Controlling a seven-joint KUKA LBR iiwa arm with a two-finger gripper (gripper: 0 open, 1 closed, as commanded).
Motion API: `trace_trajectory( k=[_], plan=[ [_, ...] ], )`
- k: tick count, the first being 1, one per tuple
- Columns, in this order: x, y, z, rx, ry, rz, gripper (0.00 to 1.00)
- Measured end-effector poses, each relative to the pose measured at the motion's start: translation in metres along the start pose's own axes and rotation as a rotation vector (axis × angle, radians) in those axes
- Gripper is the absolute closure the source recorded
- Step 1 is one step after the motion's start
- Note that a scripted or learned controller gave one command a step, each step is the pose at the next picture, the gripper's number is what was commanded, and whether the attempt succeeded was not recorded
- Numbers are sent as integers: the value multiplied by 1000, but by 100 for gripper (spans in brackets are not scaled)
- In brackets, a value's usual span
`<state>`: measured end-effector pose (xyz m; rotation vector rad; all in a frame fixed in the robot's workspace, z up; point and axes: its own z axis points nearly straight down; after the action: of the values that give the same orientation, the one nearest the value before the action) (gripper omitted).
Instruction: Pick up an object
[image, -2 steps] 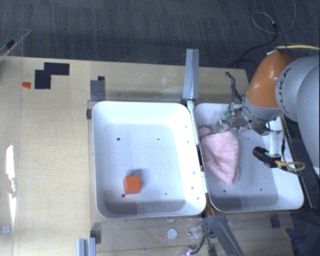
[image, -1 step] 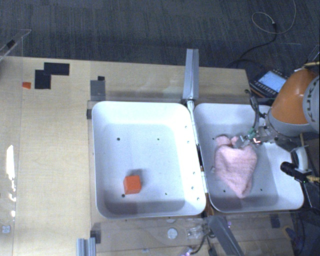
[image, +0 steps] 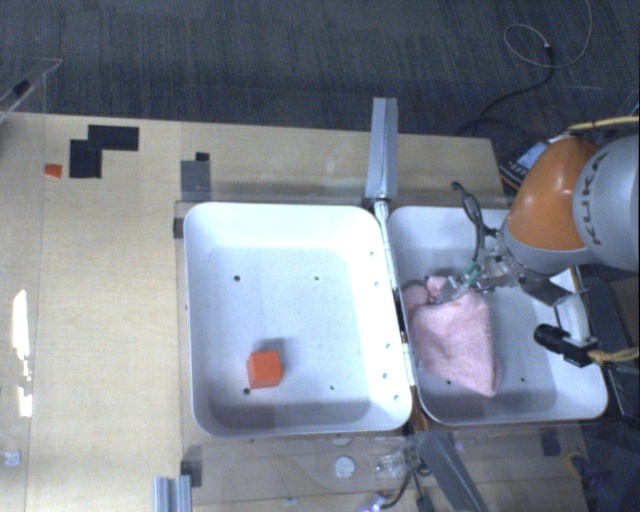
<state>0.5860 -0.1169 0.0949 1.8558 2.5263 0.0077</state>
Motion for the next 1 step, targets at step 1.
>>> trace_trajectory(
  k=[1],
  plan=[
    [20,34,4,-7,-3,-21,0]
  ],
)
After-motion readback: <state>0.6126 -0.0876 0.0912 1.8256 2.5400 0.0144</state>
